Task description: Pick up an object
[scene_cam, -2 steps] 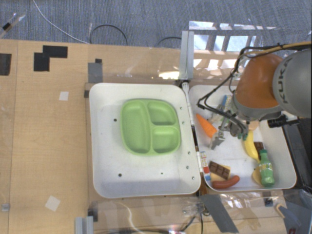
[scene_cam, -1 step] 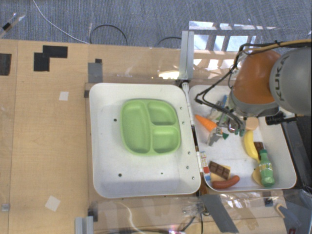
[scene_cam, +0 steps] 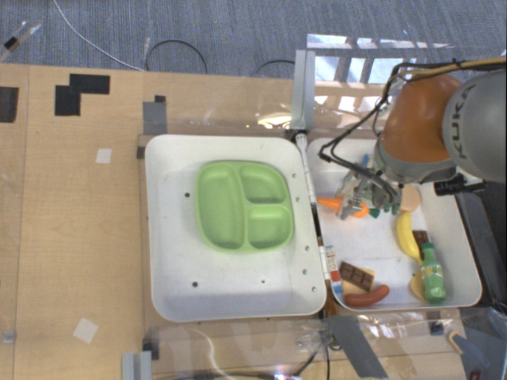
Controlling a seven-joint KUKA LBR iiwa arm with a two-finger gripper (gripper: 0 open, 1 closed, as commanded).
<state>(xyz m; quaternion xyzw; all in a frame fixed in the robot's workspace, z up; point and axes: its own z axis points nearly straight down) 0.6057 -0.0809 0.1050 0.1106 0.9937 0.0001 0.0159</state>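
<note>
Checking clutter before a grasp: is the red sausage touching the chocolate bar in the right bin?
Touching. The camera view shows the sausage lying right against the chocolate bar's lower edge, no gap.

In the right bin (scene_cam: 455,236), an orange carrot (scene_cam: 337,205) lies flat at nine o'clock, tip toward the bin wall. A yellow banana (scene_cam: 406,236) lies lengthwise near three o'clock, with a green bottle (scene_cam: 432,275) on its side just beyond at four. A brown chocolate bar (scene_cam: 356,275) and a red sausage (scene_cam: 367,296) lie at six to seven o'clock.
</note>
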